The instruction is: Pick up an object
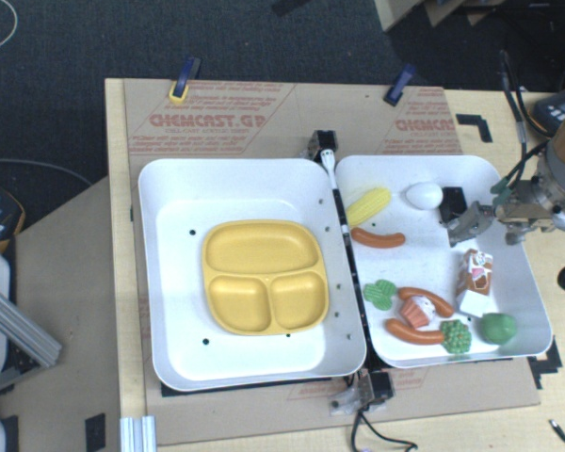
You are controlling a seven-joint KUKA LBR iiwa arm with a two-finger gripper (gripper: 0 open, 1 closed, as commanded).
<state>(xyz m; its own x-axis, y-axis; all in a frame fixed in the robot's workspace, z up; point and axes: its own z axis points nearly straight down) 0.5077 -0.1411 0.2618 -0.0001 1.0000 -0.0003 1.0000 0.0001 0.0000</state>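
Note:
The right bin (523, 281) holds several toy foods. A yellow corn cob (368, 204) and a white egg (423, 195) lie near its far edge, with a red sausage (379, 239) just in front of the corn. Toward the front lie a green broccoli floret (379, 294), a curved red-orange piece (424, 302), a second sausage (412, 331), another broccoli floret (457, 337) and a green ball (496, 328). A brown and white packet (477, 271) lies at mid right. My gripper (463, 217) hangs over the bin's right half, right of the egg and just above the packet, holding nothing that I can see.
The left bin (169, 252) holds a yellow divided plate (264, 276). A black divider strip (339, 224) runs between the bins. Clamps (181, 81) (398, 85) sit on the bench's far edge. Cables hang at the far right (518, 111).

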